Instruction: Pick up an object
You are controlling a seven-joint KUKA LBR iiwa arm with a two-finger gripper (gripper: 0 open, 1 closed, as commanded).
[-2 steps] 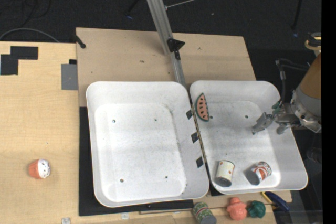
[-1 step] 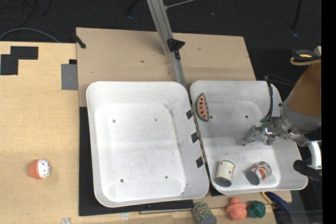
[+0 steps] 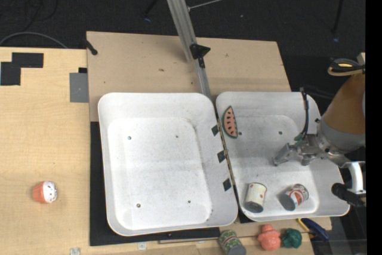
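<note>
Status: nothing lifted yet; grasp and raise remain.

Claw [image 3: 285, 155]: low inside the right bin [image 3: 271, 106], fingers' spread cannot be told; nothing seen between them.

Right bin contents: watermelon slice [image 3: 230, 122] at 10 o'clock; white cup [image 3: 255, 196] and can [image 3: 294, 196] at 6 o'clock, near the claw.

Left bin [image 3: 113, 106]: bare.

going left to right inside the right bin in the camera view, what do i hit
watermelon slice → white cup on its side → claw → tipped red-and-white can
</note>
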